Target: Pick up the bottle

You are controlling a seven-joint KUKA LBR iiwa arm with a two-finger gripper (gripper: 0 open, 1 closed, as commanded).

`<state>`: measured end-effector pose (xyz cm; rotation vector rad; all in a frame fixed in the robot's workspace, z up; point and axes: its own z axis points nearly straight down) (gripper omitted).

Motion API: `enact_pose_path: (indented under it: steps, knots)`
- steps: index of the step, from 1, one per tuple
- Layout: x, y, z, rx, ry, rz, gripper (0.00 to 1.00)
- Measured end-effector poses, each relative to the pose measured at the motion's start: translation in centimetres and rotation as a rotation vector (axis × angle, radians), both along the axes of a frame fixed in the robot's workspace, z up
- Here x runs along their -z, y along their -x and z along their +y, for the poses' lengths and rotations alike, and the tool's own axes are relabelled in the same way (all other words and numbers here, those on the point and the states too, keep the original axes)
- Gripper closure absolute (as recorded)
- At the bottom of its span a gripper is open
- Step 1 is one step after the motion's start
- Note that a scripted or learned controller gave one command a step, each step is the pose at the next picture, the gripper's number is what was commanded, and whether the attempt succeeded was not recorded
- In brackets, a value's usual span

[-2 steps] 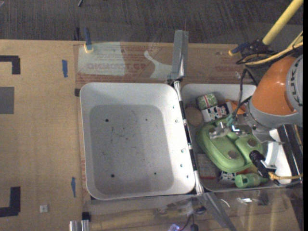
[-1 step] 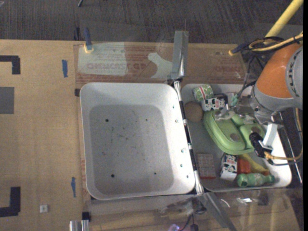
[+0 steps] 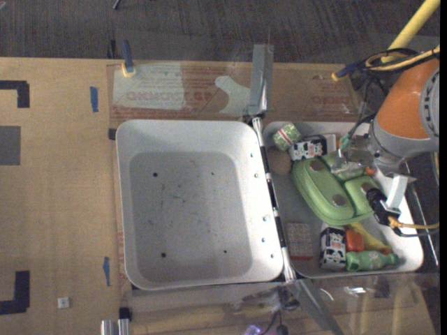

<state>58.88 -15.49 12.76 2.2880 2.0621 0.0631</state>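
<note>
Bottle: a green bottle (image 3: 370, 260) lies on its side along the near edge of the right bin (image 3: 412, 260), at about 5 o'clock in the view, its neck toward the bin's near-left corner.
Gripper: the gripper (image 3: 353, 160) hangs over the far half of the right bin, at about 3 o'clock, well apart from the bottle; whether its fingers are apart or together cannot be told, as the wrist hides them.
Arm: grey with an orange band (image 3: 412, 103), reaching in from 3 o'clock, cables trailing beside it.
Neighbours of the bottle: an orange piece (image 3: 355, 241) and a yellow piece (image 3: 376, 241) lie just beside it on its far side; a black-and-white carton (image 3: 333, 246) touches its neck end.
In the way: a large pale green lidded item (image 3: 325, 190) fills the bin's middle, between gripper and bottle.
Other things: a small green-and-white cup (image 3: 285, 136) at the bin's far-left corner, a second black-and-white carton (image 3: 309, 149) next to it, and a reddish flat packet (image 3: 300, 239) at the near left.
Left bin: the left bin (image 3: 136, 145), white, sits at 9 o'clock of the right bin, the two rims touching.
Surface: a brown cardboard-covered bench (image 3: 56, 187) with blue tape strips and black corner marks.
Room: dark carpet (image 3: 209, 12) at 12 o'clock.
</note>
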Motion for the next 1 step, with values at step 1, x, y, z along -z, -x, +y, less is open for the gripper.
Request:
enact_pose_path:
  steps: [1]
  knots:
    - [1.27, 0.19, 1.11, -0.160, 0.003, 0.027, 1.00]
